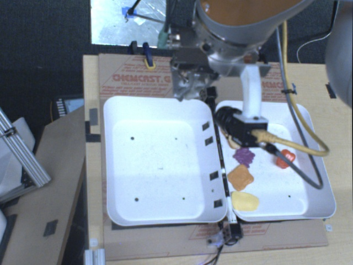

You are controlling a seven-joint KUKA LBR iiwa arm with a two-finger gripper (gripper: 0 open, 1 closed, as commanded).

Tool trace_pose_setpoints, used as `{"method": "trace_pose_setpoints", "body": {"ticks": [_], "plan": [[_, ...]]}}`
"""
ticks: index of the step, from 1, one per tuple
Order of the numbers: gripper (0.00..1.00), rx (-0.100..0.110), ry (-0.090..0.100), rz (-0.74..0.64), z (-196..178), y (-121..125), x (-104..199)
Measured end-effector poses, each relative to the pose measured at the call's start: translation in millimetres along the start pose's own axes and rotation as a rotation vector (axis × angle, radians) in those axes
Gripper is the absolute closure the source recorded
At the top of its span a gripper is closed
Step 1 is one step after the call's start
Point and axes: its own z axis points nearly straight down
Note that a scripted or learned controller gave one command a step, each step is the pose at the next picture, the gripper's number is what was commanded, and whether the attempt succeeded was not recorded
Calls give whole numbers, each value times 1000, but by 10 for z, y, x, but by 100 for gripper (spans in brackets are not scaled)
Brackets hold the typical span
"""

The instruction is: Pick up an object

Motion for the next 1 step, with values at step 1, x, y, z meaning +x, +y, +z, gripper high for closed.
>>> {"method": "trace_pose_setpoints", "body": {"ticks": [1], "plan": [[100,18,-10,4,2012,-6,62]]}}
